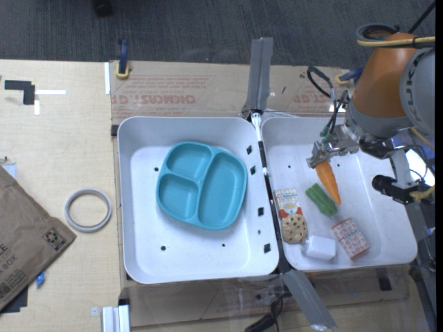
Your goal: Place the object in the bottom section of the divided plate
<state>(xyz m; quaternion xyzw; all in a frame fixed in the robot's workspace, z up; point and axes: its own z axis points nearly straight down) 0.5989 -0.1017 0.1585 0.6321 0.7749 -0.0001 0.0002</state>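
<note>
1. Camera view, the step in hand: the jaws hang over the far side of the right bin (377,199), their tips meeting the top end of a carrot (328,182). The carrot slants away below them, toward the near edge. Whether the jaws are apart or clamped on it cannot be told from this angle. It looks like the pick-up stage, with nothing yet delivered.

2. Where the task's things are: the carrot looks to be the chosen object. The blue plate (202,185) lies far to the left of the jaws, in the left bin (129,185), past the wall between the two bins. All three of its sections are bare.

3. The next move, as a judgement: get a sure hold on the carrot, lift it over the dividing wall, carry it left and set it in the section nearest the front edge. A long, tapered thing held by one end could swing or slip.

4. Neighbours: just below the jaws, beside the carrot, lies a green stick (321,200). Further below and left are a small carton (286,200) and a cookie (294,228). Below them sit a white block (320,246) and a red packet (350,238).

5. Writing: the carton and packet carry print too small to read. Red lettering on the cardboard sheet (163,88), up and left of the jaws, runs upside down and is not reliably legible. A brown box (21,237) far left on the desk (55,151), near a tape ring (88,209), appears to end in "BOX".
</note>
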